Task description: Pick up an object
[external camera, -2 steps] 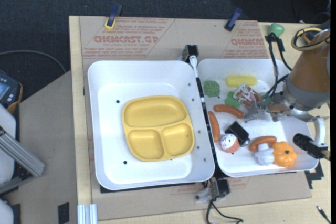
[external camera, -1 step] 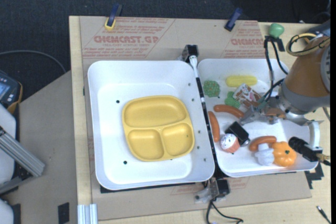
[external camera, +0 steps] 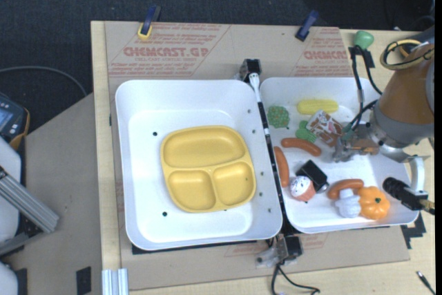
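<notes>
The right bin point(external camera: 394, 169) holds several toy foods. Along its far side lie a yellow corn cob point(external camera: 318, 106), a green broccoli piece point(external camera: 278, 115), a brown-and-white packet point(external camera: 322, 125) and a small green item point(external camera: 304, 132). Two orange-red sausages point(external camera: 300, 146) point(external camera: 284, 166) lie near the bin's left wall, with a third sausage point(external camera: 345, 186) towards the front. A black block point(external camera: 314, 173), a white-and-red round toy point(external camera: 301, 188), a white piece point(external camera: 349, 204) and an orange pumpkin point(external camera: 373, 204) sit near the front. My gripper point(external camera: 347, 146) is low in this bin, just right of the packet.
The left bin point(external camera: 138, 114) carries a yellow divided plate point(external camera: 206, 167). A divider wall point(external camera: 266, 141) separates the bins. The arm's orange band point(external camera: 407, 97) and its cables point(external camera: 359, 72) hang over the right bin's right side. Blue clamps point(external camera: 148, 22) point(external camera: 306, 25) sit at the bench's far edge.
</notes>
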Robot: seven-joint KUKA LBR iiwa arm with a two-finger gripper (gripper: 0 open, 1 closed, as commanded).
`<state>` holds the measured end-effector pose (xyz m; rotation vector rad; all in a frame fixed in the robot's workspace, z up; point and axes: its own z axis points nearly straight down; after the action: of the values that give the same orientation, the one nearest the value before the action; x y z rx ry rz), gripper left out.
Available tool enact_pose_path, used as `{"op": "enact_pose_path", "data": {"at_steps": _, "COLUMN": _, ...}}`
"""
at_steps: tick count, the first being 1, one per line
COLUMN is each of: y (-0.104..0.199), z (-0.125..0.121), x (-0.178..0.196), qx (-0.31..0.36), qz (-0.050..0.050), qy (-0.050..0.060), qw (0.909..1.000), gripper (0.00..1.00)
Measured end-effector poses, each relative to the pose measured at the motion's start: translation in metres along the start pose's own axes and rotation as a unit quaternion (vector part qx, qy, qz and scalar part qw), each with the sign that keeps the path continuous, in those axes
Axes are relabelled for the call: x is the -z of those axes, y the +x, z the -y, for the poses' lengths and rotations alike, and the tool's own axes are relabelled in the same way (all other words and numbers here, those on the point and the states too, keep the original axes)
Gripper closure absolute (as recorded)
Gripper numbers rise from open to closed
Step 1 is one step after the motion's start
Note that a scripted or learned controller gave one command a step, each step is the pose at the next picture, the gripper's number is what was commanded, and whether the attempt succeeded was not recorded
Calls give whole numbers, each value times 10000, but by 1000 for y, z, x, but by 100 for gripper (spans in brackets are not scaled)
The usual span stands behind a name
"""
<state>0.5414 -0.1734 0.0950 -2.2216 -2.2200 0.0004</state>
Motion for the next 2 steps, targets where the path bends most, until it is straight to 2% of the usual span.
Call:
{"op": "enact_pose_path", "data": {"at_steps": 1, "y": -4, "z": -10, "x": 58, "qx": 8, "qz": 19, "qy": -43, "qw": 10000, "gripper": 100}}
{"op": "enact_pose_path", "data": {"at_steps": 2, "y": -13, "z": -10, "x": 118, "qx": 6, "qz": 24, "qy": -49, "qw": 10000, "gripper": 100}}
